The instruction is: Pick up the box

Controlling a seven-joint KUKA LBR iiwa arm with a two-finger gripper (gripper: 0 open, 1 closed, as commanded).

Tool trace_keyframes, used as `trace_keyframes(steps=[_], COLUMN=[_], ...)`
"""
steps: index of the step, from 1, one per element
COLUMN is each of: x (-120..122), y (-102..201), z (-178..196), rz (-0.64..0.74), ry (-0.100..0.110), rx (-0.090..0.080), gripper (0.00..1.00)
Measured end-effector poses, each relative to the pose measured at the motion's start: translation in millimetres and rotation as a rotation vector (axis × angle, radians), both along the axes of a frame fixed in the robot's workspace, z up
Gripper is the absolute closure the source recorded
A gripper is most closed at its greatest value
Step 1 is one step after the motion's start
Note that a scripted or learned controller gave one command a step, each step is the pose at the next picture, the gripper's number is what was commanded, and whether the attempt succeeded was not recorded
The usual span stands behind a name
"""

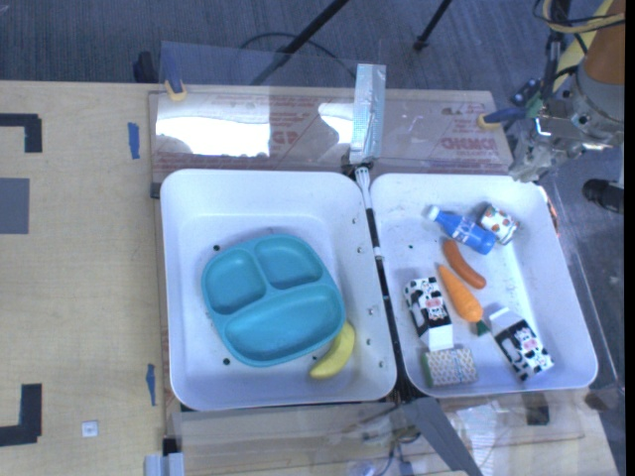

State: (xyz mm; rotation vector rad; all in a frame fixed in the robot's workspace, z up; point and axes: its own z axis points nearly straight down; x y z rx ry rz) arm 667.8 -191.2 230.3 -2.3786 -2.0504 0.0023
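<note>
Simply rectangular, cow-patterned box point(428, 307)

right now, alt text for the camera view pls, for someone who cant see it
The gripper hangs over the far right corner of the right bin, which holds two cow-print boxes, a blue bottle, a carrot and a sausage. The left bin holds a teal tray with a banana at its near edge.
</note>
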Motion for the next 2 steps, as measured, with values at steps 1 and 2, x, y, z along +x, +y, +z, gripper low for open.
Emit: trace_keyframes(steps=[1, 2], x=[2, 0], y=[0, -23], z=[8, -19], rz=[0.001, -0.045], ry=[-0.002, 0.002], rx=[-0.001, 0.001], gripper=[1.00, 1.00])
